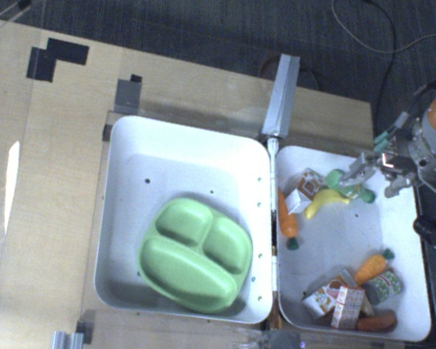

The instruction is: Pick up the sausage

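Green sectioned plate is sitting in the left bin, untouched. Right bin is holding the clutter: carrots, small cartons, a banana near the top. Sausage is lying at the bin's near edge, long axis roughly left-right, touching a carton. Gripper is hovering at the far end over the banana, well apart from the sausage. Whether its fingers are apart or together, cannot tell. Judging: reach toward the near edge is needed.
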You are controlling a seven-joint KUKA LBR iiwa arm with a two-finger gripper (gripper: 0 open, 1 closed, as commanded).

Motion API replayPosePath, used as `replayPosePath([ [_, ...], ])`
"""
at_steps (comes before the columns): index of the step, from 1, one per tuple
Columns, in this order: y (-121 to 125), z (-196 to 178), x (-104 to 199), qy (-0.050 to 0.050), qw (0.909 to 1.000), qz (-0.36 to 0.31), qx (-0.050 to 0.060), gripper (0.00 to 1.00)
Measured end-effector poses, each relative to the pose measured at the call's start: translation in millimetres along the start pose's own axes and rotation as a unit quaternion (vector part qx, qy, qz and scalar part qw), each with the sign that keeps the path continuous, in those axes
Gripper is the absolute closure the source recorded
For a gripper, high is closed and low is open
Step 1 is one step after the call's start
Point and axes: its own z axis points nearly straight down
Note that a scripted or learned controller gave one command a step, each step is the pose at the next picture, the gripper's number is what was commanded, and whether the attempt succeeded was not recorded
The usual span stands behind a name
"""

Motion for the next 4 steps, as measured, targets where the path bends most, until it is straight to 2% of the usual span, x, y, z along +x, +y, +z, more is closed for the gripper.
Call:
replayPosePath([
  [1,51.3,122.8,-4.3,-0.002,0.9995,-0.03,-0.01,0.0],
  [2,73.9,169.9,12.2,-0.001,1.0,0.007,-0.004,0.0],
  [3,73.3,170.2,-63.6,-0.001,0.9998,-0.018,-0.003,0.0],
  [4,74.5,169.6,-91.2,0.004,0.9998,-0.017,0.0,0.0],
])
